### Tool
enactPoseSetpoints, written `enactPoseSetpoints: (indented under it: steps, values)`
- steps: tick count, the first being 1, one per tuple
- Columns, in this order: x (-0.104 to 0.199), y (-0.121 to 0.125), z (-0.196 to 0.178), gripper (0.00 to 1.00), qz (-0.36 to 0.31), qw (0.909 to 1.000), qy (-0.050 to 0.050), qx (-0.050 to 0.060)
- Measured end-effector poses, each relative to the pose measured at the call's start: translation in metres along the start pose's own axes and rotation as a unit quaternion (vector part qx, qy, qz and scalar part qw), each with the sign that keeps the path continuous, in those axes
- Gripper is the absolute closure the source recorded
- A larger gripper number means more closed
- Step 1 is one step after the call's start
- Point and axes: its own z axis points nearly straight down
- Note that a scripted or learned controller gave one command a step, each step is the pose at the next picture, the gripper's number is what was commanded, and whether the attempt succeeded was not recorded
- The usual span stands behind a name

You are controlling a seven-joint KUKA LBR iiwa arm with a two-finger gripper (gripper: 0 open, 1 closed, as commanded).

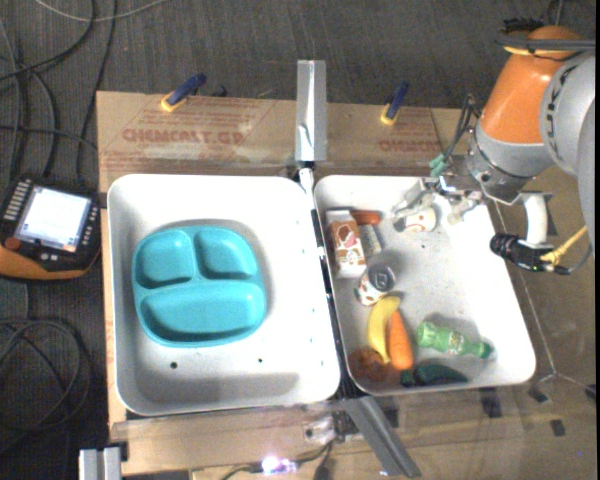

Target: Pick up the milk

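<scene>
My claw (427, 206) is up near the back edge of the right bin (500, 298) and holds nothing; I cannot tell how it is set. The milk (347, 244) lies by the bin's left wall, so I think I must go there and drop down. The bins sit on a cardboard-covered counter (210, 138), wires on the floor (50, 28).

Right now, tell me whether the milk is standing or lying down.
Lying down. The milk rests flat on its side in the right bin, its printed face up, long side running along the bin's left wall, beside a can.
</scene>
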Motion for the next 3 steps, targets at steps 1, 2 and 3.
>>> enactPoseSetpoints:
  steps: [1,2,3]
  values:
    - [0.044,0.01,0.062,0.0,-0.036,0.9994,-0.003,-0.001]
    - [0.041,-0.025,0.085,0.0,-0.023,0.9994,-0.011,-0.026]
    - [0.022,0.034,0.095,0.0,-0.012,0.9996,0.009,0.023]
